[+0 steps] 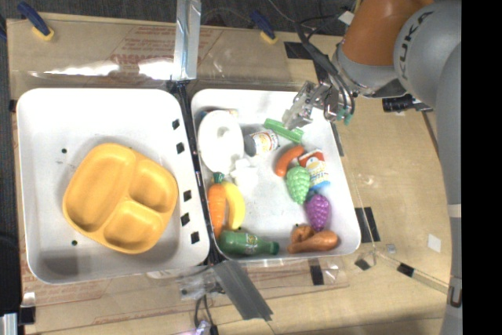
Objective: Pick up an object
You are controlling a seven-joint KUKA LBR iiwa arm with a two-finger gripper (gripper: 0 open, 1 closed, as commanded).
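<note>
The gripper (312,107) is hovering over the right bin's (345,204) far right corner, fingers apparently apart and gripping nothing. A green stick (282,129) is lying just left and nearer, its long axis running left-right.

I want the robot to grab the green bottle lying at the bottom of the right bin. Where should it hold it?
Probably across the middle of the green bottle, coming straight down from above. It lies flat on its side along the bin's near wall, so its round body is the widest, easiest part. The jaws should close across it, not along its length. The carrot lies close, so go slowly.
</note>
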